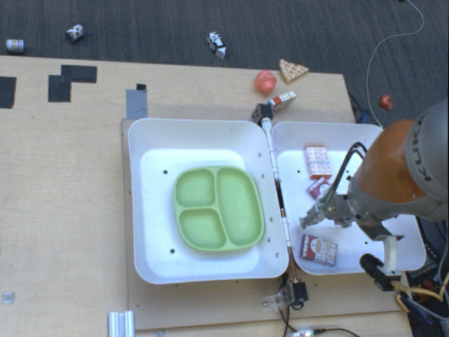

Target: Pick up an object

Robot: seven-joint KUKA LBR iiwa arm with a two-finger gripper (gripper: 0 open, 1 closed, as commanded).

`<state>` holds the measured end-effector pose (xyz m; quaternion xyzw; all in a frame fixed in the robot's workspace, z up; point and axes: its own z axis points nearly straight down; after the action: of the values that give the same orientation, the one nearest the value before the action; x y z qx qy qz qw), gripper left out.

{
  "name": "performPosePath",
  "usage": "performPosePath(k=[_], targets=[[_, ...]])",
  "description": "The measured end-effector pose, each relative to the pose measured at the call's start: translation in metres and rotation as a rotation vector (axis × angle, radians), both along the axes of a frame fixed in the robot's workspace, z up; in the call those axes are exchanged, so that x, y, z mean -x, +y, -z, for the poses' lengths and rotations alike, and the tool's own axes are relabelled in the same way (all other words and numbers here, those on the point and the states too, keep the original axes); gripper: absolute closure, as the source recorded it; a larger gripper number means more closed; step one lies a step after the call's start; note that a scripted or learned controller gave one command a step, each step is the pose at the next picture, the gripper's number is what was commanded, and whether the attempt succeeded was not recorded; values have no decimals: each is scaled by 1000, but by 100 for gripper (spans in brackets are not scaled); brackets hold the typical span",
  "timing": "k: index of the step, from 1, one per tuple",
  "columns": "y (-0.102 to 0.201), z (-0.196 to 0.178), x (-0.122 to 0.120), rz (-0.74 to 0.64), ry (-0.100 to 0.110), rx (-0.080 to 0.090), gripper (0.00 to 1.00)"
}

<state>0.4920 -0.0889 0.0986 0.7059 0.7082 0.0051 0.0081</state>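
The right bin (pixel 291 188) holds three small things. A red and white carton (pixel 317 161) lies near its far side, and a small red packet (pixel 318 186) sits just in front of it. A second red and white box (pixel 318 250) rests at the near edge. My gripper (pixel 313 216) hangs low over the middle of this bin, between the red packet and the near box. The grey arm and its orange band (pixel 393 167) reach in from the right and hide the bin's right half.
The left bin (pixel 151 209) holds a green divided plate (pixel 219 208). Beyond the bins on the bench lie a red ball (pixel 265 81), a toy pizza slice (pixel 293 69) and a small red and white tube (pixel 284 99). Cables trail at the bottom right.
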Motion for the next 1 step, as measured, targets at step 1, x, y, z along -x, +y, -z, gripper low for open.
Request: performPosePath(k=[1], targets=[[5,11,3,3,9,-2,0]])
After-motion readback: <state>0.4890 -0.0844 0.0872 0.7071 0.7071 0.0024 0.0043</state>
